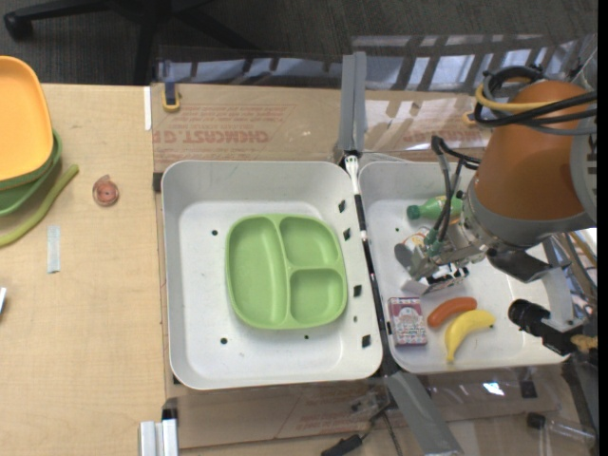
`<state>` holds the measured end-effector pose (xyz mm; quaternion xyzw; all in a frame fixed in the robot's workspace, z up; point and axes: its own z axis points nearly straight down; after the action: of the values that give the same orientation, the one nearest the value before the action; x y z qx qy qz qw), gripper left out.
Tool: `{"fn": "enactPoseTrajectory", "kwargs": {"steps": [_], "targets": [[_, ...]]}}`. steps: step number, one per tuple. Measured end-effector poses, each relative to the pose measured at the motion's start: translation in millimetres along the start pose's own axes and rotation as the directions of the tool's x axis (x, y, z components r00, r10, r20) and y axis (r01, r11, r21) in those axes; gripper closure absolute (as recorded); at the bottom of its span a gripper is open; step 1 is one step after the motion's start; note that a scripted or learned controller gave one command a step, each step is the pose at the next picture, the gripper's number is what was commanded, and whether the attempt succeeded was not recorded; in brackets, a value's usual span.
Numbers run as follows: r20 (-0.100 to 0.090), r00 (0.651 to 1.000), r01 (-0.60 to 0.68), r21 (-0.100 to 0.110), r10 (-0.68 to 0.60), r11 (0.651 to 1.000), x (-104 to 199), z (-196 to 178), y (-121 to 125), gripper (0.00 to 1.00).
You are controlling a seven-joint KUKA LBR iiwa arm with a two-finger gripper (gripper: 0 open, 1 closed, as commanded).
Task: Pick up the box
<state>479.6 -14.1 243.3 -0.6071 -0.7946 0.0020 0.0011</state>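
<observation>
The box [408, 320] is small, pink and white, and lies flat near the front left corner of the right bin [380, 188]. My gripper [435, 266] hangs low over the middle of that bin, a little behind and to the right of the box and apart from it. Nothing shows between the gripper and the box. The orange band of the arm [532, 150] covers the bin's back right part.
An orange sausage-shaped toy [451, 310] and a banana [467, 332] lie just right of the box. A green bottle [432, 207] lies behind the gripper. The left bin [190, 350] holds a green divided plate [285, 271]. Stacked orange and green plates [21, 131] sit far left.
</observation>
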Motion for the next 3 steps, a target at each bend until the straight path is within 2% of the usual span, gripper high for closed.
{"fn": "enactPoseTrajectory", "kwargs": {"steps": [1,2,3], "targets": [[0.001,0.968,0.251,-0.004,-0.251,0.968,-129,19,-25,1.0],[0.0,0.956,0.293,-0.003,-0.293,0.956,-54,53,38,1.0],[0.001,0.957,0.29,-0.002,-0.29,0.957,-55,44,39,1.0]]}}
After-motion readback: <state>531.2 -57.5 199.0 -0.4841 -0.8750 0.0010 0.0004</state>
